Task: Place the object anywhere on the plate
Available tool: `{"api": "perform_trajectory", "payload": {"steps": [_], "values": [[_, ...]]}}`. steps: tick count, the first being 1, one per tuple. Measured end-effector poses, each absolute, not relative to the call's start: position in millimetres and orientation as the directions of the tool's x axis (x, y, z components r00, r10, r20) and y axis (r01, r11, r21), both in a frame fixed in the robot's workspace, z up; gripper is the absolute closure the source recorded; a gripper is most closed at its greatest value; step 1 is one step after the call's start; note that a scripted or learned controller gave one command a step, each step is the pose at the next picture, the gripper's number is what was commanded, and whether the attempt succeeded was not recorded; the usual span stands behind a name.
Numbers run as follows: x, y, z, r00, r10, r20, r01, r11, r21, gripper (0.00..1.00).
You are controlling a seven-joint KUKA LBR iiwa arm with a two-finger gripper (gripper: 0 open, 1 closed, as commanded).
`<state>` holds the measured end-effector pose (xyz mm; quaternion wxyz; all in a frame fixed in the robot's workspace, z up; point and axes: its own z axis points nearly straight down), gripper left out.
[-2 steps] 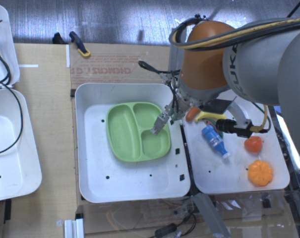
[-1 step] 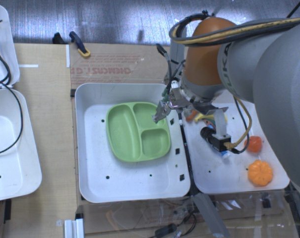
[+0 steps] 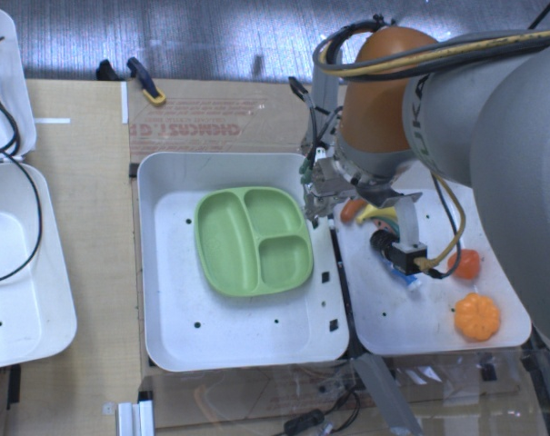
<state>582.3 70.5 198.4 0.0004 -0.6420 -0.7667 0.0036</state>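
Camera view: the task looks barely begun. The green divided plate (image 3: 254, 239) lies in the left bin (image 3: 165, 280), tilted a little against the bin's sides, and none of its three compartments bears anything yet. Every loose thing that could be the object sits in the right bin (image 3: 420, 325). An orange toy piece (image 3: 351, 210) and a yellow toy piece (image 3: 375, 214) lie touching each other, just beside the gripper and partly hidden under the wrist. A red-orange ball (image 3: 466, 263) and a small orange pumpkin-shaped toy (image 3: 477, 317) lie well apart from them, towards the bin's near right corner. Which one is meant I cannot say, though the pair by the gripper seems likeliest. The pick, the carry across and the release all seem left to do.

The arm (image 3: 493, 125) reaches in from the right, with its orange band (image 3: 384, 71) high over the right bin's far side and the wrist pointing down. The gripper (image 3: 317, 200) hangs low over the seam between the two bins, close to the plate's right rim and just left of the orange piece. Whether the claw is open or closed cannot be told — the wrist hardware covers it — and nothing is visibly held in it.
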Motion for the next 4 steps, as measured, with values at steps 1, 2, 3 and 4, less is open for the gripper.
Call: {"api": "perform_trajectory", "payload": {"steps": [1, 2, 3, 4], "values": [[541.5, 104.2, 141.2, -0.357, 0.934, 0.000, 0.934, 0.357, -0.004, 1.00], [541.6, 103.6, 141.2, -0.356, 0.934, 0.000, 0.934, 0.356, -0.004, 0.00], [564.2, 11.7, 191.0, -0.098, 0.995, -0.002, 0.995, 0.098, -0.002, 0.00], [589.7, 77.1, 190.4, 0.303, 0.953, -0.004, 0.953, -0.303, -0.003, 0.00]]}}
